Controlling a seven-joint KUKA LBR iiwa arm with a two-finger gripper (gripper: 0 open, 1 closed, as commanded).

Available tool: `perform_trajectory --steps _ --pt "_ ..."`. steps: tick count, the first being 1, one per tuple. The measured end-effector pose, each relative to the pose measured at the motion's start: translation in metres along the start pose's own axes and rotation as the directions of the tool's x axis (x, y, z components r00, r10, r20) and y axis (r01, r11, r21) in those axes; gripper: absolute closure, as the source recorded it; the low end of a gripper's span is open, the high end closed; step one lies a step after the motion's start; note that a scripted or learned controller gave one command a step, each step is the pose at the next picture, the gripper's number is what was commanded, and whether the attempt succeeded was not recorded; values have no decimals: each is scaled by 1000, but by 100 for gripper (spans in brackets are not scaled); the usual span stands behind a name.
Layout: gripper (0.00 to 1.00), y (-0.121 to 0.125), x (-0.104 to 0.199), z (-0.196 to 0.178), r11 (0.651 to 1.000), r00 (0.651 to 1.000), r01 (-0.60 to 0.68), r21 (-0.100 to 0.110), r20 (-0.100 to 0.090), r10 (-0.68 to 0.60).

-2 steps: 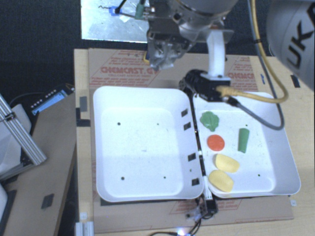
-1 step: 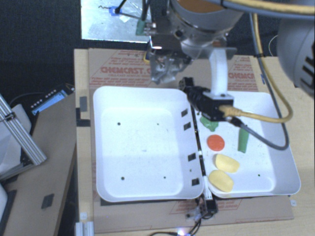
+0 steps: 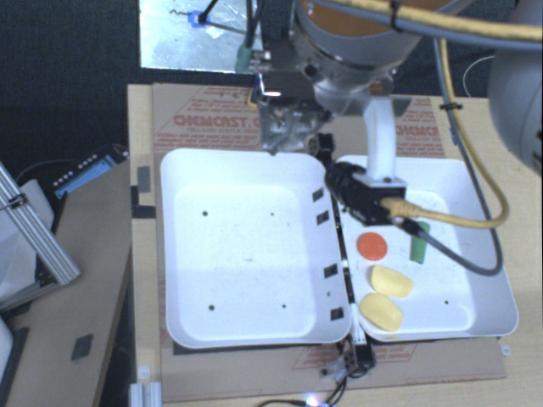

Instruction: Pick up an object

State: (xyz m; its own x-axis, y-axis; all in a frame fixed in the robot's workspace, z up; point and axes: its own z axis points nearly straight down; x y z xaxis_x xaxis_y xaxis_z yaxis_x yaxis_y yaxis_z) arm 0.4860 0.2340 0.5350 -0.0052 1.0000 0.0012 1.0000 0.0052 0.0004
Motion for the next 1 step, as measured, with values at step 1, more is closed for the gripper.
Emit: perform_trajectory --steps 1 --pt "100 0 0 0 1000 1000 0 0 0 0"
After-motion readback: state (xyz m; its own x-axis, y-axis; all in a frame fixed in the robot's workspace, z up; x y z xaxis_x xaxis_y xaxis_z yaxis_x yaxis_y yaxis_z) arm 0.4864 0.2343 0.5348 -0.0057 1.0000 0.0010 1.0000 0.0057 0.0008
